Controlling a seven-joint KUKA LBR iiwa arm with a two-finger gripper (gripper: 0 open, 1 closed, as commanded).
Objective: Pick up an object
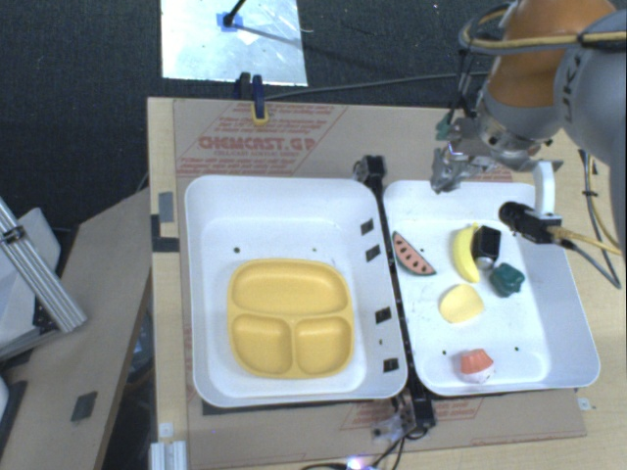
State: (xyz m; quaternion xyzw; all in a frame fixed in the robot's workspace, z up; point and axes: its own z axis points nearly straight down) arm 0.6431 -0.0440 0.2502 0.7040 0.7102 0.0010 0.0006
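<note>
The right bin [568,346] holds several small toys. A watermelon slice [413,254] lies near its left wall. A yellow banana [463,254] lies mid-bin with a small black block [487,244] against its right side. A dark green piece [506,279] sits just below them. A pale yellow lump [460,304] lies nearer the front, and a red and white piece [476,362] sits by the front wall. My gripper [446,172] hangs over the far edge of the right bin, above and apart from all the toys, with nothing seen in it.
The left bin [211,213] holds a yellow divided plate [290,316]. A black hinge strip [384,262] runs between the bins. A blue clamp [257,96] stands on the cardboard behind the left bin. An aluminium rail [39,267] leans at the far left.
</note>
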